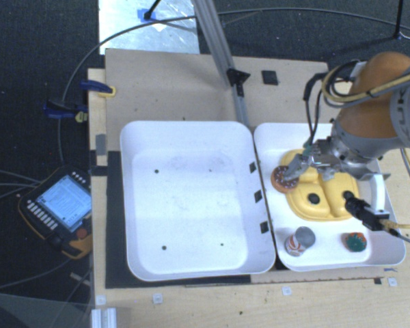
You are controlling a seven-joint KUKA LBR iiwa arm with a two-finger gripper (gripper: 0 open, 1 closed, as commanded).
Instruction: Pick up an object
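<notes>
The tool (297,170) sits low in the right white bin (396,255), fingers apart over a brown round ringed object (283,178) beside the yellow plastic toy (320,198) — nothing lifted yet, the grasp still to come.

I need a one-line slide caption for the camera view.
Gripper low in the right bin, over a yellow toy and brown ring.

Two bins (191,265), four objects (320,203).
</notes>
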